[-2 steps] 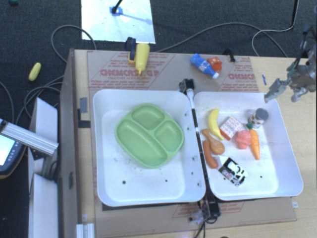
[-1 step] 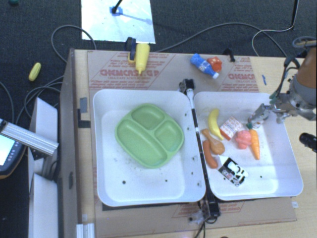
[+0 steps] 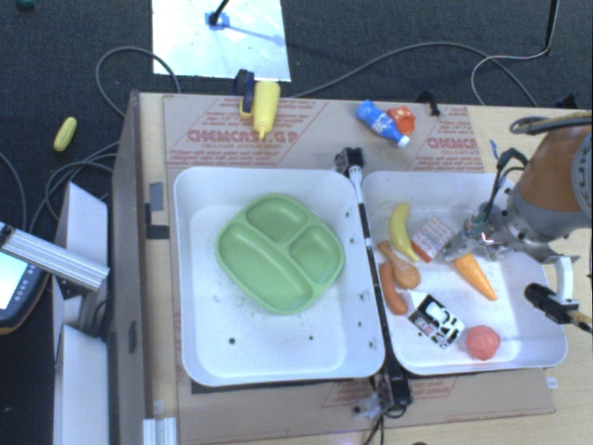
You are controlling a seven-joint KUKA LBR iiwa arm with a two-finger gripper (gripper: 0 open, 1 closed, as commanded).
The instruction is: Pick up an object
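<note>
Grey arm with orange band enters at right, wrist low over the right shallow white plastic bin point(image 3: 547, 336). Gripper point(image 3: 474, 235) sits at the upper end of a smooth orange plastic carrot point(image 3: 475, 276); metal parts blur together there, so cannot tell how far the jaws stand open, nor whether they touch the carrot.

Same bin, left part: curved yellow plastic banana point(image 3: 400, 231), two stubby orange sausage-shaped pieces point(image 3: 397, 281) beside the divider, a small red-and-white printed packet point(image 3: 428, 237) next to the banana. Toward the front: a black-and-white boxy item point(image 3: 436, 320) and a matte reddish round ball point(image 3: 482, 342).

Left white bin point(image 3: 199, 341) carries a pale green glossy plate with three compartments point(image 3: 280, 252).

On the cardboard-topped tabletop point(image 3: 315, 128) behind the bins: a yellow squeeze bottle point(image 3: 265, 106), a blue-and-white bottle point(image 3: 381, 122).
</note>
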